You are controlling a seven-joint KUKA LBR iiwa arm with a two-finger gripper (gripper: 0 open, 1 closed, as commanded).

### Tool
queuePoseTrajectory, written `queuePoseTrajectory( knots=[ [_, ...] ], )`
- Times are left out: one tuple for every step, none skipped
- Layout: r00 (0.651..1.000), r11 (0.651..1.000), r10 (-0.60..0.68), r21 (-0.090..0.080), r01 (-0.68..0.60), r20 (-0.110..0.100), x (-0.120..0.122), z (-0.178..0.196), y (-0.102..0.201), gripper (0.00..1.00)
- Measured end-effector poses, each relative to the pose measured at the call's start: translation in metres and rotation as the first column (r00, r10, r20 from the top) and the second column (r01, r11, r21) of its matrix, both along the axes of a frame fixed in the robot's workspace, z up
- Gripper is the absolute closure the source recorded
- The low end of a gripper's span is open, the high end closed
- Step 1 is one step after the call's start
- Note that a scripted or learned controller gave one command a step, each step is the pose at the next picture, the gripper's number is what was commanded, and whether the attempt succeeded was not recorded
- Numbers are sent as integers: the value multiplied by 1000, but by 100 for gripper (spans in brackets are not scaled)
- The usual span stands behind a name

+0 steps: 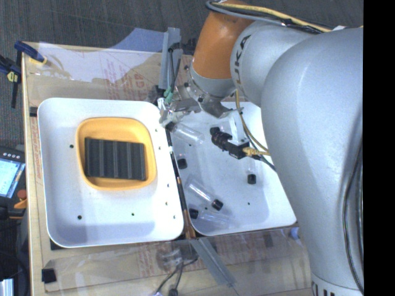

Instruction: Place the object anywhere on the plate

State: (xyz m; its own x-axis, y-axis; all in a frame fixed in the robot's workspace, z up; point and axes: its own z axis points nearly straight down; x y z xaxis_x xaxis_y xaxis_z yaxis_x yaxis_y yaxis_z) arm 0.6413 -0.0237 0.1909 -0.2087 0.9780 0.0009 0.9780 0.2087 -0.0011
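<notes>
arm [308, 116]: you've got it hogging the right side, wrist down over the right bin's [271, 208] top-left corner | left bin [55, 221]: yellow plate [117, 128] with a dark ridged insert sits inside | clear tubes, the object [203, 196]: loose on right bin floor | gripper [170, 113]: honestly can't tell about the grip

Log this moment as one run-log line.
hand: over right bin's upper-left corner | clear tube: lying in right bin | yellow plate: left bin, holding dark ridged block
</notes>
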Motion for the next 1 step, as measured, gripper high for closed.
queuePoseTrajectory(
  knots=[
    [948,948,320,1,-320,-4,-7,0,17,100]
  ],
)
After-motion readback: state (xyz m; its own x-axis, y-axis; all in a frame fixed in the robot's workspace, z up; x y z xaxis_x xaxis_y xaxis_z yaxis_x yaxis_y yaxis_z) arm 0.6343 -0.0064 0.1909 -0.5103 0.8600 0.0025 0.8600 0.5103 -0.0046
